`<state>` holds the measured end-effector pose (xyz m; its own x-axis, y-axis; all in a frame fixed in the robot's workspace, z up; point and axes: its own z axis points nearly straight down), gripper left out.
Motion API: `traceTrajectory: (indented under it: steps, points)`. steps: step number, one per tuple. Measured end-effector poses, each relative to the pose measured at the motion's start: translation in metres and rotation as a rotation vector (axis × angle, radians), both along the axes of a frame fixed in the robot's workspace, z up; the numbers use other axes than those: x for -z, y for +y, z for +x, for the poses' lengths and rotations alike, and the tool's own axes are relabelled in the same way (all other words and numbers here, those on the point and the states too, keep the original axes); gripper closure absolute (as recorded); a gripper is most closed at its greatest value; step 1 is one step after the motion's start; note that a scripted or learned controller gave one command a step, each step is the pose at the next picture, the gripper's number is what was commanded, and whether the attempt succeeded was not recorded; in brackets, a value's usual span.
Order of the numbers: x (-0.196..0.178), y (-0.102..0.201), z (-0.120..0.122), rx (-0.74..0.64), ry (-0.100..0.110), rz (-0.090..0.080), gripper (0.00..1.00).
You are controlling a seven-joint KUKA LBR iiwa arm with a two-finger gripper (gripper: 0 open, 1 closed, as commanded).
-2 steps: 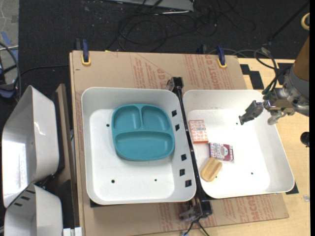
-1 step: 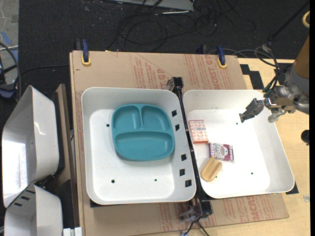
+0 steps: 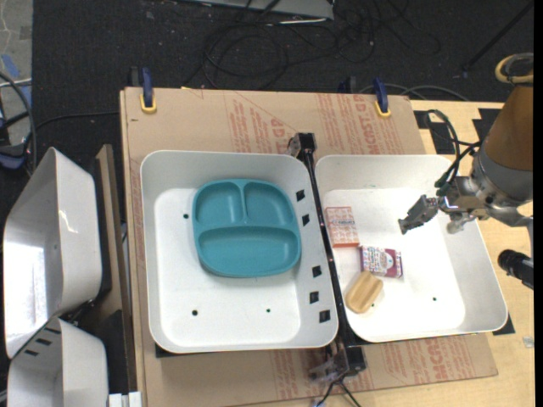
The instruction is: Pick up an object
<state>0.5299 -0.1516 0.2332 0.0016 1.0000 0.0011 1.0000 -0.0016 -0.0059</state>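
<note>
Nearest the camera, in the right bin [image 3: 475, 312], a tan bun [image 3: 364, 292] lies close to the bin's left wall, tilted on a slant. Just above it and slightly to the right sits a small purple packet [image 3: 381, 262], touching or almost touching the bun's upper end. Above that again, hard against the left wall, lies a flat white card [image 3: 339, 225] with red print, upright in the view and just apart from the packet.

The gripper [image 3: 417, 214] hangs over the middle of the right bin, to the right of the card and up and right of the packet, apart from all three things. Nothing sits between its dark tips; whether they are open or shut cannot be told at this angle. The grey arm [image 3: 501, 176] behind it runs off to the right, with the orange band [image 3: 519, 125] above the wrist.

In the left bin [image 3: 161, 253], a teal divided plate [image 3: 247, 227] rests flat, a little above the bin's centre, with two small compartments on its far side and one long one on its near side.

Beyond both bins, two clamps [image 3: 148, 96] grip the far edge of the brown board [image 3: 254, 113] under them.
</note>
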Motion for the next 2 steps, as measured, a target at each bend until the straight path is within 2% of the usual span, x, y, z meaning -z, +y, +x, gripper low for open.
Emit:
traceTrajectory:
  steps: [2]
  points:
    - [0.121,0.014,0.003,0.0,0.001,0.001,0.0]
